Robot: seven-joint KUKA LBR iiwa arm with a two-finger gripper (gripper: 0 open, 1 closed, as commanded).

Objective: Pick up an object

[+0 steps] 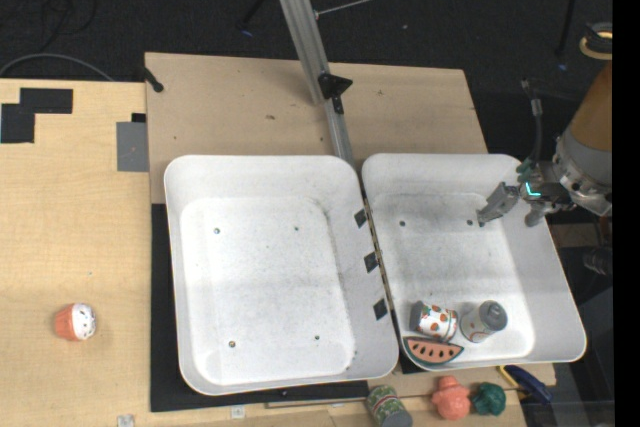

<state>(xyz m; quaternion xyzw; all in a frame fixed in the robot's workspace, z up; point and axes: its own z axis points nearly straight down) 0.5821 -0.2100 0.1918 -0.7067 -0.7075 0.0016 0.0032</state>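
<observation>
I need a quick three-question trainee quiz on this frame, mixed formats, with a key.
1. True or false: the gripper is over the left bin.
2. Which item lies on the right bin's near rim? A) watermelon slice toy B) grey metal cylinder C) small red and white ball
3. Fill in: the small red and white ball lies on the ______, outside both bins.

Key: 1 false, it is over the right bin's far right part, with nothing seen between the jaws. 2 A. 3 wooden bench.
</observation>
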